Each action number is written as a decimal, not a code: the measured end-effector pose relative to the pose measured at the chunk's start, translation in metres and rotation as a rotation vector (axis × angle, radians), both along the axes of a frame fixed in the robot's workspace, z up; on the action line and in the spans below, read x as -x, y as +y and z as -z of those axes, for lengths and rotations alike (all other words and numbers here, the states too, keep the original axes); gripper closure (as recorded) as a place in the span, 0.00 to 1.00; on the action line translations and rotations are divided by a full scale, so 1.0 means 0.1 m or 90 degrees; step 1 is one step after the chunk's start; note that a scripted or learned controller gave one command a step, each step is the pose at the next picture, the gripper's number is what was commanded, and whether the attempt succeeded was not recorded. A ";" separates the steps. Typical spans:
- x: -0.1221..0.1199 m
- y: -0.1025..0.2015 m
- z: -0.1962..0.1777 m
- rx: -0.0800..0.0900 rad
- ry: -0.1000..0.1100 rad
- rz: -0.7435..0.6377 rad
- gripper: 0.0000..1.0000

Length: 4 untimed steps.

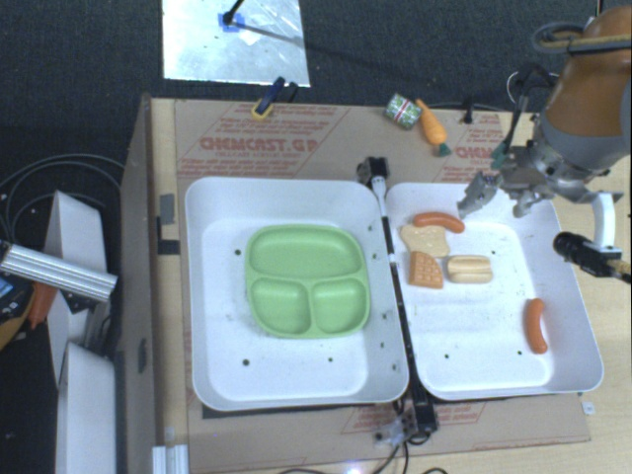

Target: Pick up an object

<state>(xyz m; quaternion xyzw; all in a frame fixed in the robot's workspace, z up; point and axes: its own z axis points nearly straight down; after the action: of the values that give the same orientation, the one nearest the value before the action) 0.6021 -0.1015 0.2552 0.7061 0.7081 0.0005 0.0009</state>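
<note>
**Lowering onto the sausage in the right bin**

Nearest in the right bin (pixel 578 368) lies one sausage (pixel 535 325), alone and easy to take. Farther left, the bun (pixel 469 268), waffle (pixel 426 270) and bread (pixel 424 238) crowd together. At the far edge another sausage (pixel 437 222) lies just beside the gripper (pixel 500 197), which hangs spread and holds nothing. I think it should descend straight over this one, across its narrow width.
</note>
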 end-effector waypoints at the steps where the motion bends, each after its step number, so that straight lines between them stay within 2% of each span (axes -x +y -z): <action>1: -0.03 -0.18 1.02 0.000 0.003 0.001 0.00; 2: 0.16 -0.29 1.68 0.001 -0.004 0.001 0.00; 3: 0.15 -0.29 1.57 0.002 -0.006 0.000 1.00; 4: -0.01 -1.06 0.70 0.002 -0.002 0.001 1.00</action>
<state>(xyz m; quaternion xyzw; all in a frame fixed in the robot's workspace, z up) 0.6031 -0.2076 0.1853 0.7068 0.7074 0.0005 0.0026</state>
